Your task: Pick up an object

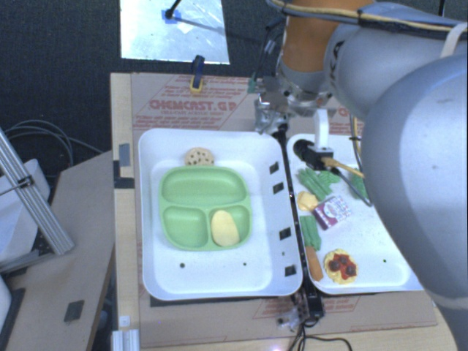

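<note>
Desk (88, 196): tan top, seen at a slant, with a lower tan panel jutting out at the view's left.
Cardboard sheet (219, 101): lies flat on the desk under both bins, red print showing along its far edge.
Left bin (150, 196): shallow, white, rests on the cardboard, long side touching the other bin.
Right bin (380, 262): shallow, white, on the cardboard just beside the left bin, partly hidden by the arm.
Clamp (197, 75): small blue and yellow piece at the cardboard's far edge.
Metal frame (33, 203): slanted silver bars over the desk's left corner.
Cables (303, 327): dark wires at the near edge below the bins' seam.
</note>
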### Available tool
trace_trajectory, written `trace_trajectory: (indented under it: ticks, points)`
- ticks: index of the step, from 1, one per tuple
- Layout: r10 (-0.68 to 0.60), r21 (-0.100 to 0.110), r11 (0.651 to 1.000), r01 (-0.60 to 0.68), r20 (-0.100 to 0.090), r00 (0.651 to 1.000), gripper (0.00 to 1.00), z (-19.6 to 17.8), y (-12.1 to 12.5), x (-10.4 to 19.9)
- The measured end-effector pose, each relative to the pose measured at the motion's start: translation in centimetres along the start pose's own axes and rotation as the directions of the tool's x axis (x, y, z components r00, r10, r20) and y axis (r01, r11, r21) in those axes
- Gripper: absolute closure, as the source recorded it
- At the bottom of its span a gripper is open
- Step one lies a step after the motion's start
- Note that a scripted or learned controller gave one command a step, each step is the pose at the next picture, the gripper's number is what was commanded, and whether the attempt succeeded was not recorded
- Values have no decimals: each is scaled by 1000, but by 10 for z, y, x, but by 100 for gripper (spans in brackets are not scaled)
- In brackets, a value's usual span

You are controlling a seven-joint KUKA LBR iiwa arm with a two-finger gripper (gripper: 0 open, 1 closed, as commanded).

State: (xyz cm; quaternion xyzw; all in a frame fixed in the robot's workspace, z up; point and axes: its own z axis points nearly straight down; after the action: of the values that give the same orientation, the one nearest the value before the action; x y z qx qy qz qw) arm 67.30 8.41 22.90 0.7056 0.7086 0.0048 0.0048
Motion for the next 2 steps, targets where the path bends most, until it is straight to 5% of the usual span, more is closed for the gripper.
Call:
trace_trajectory:
  ticks: [1,2]
  points:
    - [3,2,1000,-3,-1,1000,100,-88,-2,-20]
    - [6,-7,1000,-6,0,1000,100,-234,-47,-69]
